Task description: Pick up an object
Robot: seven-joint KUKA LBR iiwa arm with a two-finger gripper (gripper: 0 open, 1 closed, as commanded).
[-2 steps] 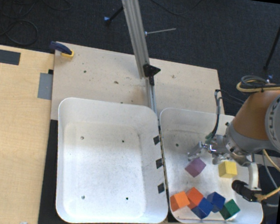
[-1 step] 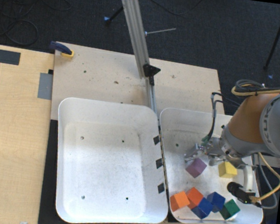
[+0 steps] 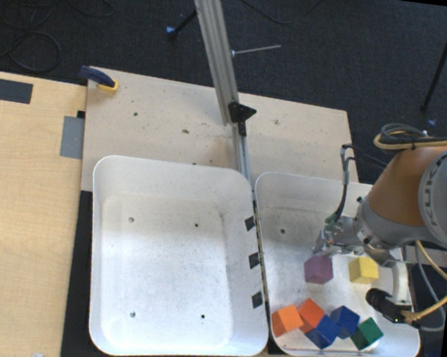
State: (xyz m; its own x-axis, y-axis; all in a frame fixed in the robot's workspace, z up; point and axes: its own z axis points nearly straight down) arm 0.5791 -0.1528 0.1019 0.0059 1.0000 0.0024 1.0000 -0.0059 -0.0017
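My gripper (image 3: 329, 240) hangs over the middle of the right bin (image 3: 294, 204), reaching in from the arm's orange band at the right. A purple cube (image 3: 319, 269) sits directly below the gripper's tip, close to it or touching; whether it is gripped cannot be made out. Just right of it lies a yellow cube (image 3: 364, 270). Along the bin's front edge there are two orange cubes (image 3: 287, 319), two blue cubes (image 3: 344, 320) and a green cube (image 3: 368, 332), packed together.
The left bin (image 3: 124, 184) adjoins the right one along a divider with black clips (image 3: 253, 260). A slanted aluminium bar (image 3: 220, 58) rises from behind the bins. A blue and yellow clamp (image 3: 99, 78) lies on the bench's far left corner.
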